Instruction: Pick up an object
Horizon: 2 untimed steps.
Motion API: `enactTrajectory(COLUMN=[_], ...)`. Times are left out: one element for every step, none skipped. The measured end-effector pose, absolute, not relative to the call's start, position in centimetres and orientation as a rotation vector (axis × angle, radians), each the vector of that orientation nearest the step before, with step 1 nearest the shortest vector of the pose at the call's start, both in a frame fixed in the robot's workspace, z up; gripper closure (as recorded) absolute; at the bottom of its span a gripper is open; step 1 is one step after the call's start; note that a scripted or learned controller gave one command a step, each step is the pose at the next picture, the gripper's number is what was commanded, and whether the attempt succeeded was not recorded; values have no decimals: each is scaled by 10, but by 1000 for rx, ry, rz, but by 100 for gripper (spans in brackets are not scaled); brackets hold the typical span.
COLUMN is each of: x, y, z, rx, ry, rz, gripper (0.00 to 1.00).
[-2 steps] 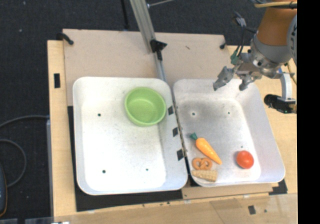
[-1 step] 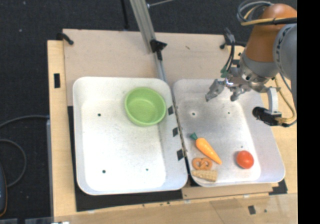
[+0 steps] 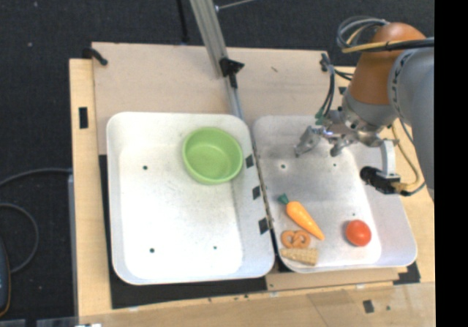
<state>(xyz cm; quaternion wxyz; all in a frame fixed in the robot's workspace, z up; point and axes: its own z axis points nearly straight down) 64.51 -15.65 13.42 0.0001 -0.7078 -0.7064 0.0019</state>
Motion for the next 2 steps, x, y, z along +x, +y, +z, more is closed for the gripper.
enactTrajectory(x=[647, 650], y=[-157, -168], z=[148, 202], rx=[-2230, -2227], ry=[-2220, -2225], rz=[-2, -6], gripper=[100, 100])
